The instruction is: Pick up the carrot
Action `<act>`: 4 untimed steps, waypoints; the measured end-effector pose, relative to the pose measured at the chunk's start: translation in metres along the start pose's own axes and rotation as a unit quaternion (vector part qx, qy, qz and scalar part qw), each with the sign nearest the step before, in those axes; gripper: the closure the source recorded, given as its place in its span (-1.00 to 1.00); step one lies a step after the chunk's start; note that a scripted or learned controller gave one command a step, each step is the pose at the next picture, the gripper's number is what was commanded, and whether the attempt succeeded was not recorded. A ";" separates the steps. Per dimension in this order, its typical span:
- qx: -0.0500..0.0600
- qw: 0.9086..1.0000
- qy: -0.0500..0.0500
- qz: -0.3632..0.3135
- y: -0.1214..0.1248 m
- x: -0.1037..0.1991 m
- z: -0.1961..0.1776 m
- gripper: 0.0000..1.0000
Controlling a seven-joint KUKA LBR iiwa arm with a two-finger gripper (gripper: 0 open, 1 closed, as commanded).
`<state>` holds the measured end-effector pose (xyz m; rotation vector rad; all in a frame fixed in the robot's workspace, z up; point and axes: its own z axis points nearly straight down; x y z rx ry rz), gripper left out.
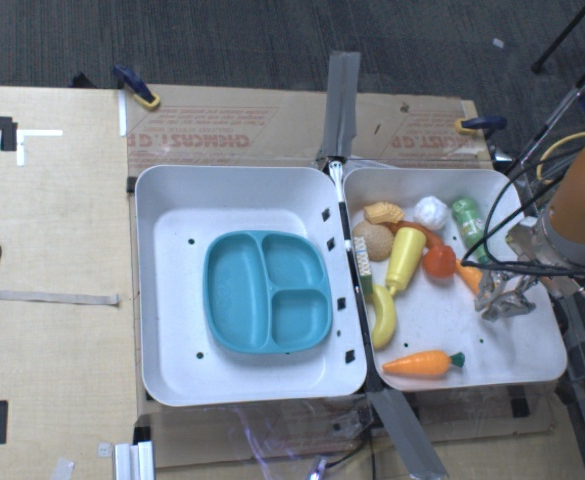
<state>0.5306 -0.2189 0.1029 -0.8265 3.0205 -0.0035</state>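
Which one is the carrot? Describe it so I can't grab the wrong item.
Look in the right-hand bin, along its near edge. The carrot lies there alone on its side, orange and tapered with a green stub at its right end, apart from the banana and the cluster farther back.

Left of the metal pincer point(502, 298), glossy smooth plastic is seen in the carrot point(419, 364) and white bins point(152, 298). Farther left, the teal plate point(268, 292) looks matt; the counter point(42, 348) appears wooden.

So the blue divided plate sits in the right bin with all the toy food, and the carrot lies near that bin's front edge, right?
Not quite. The camera view shows the blue divided plate alone in the left bin, not the right one. The toy food is in the right bin, and the carrot does lie near its front edge.
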 end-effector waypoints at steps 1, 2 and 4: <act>-0.002 0.996 0.003 -0.085 0.046 0.023 0.010 1.00; -0.002 0.996 0.003 -0.086 0.046 0.023 0.010 -1.00; 0.002 1.000 -0.001 0.012 0.011 0.020 -0.012 1.00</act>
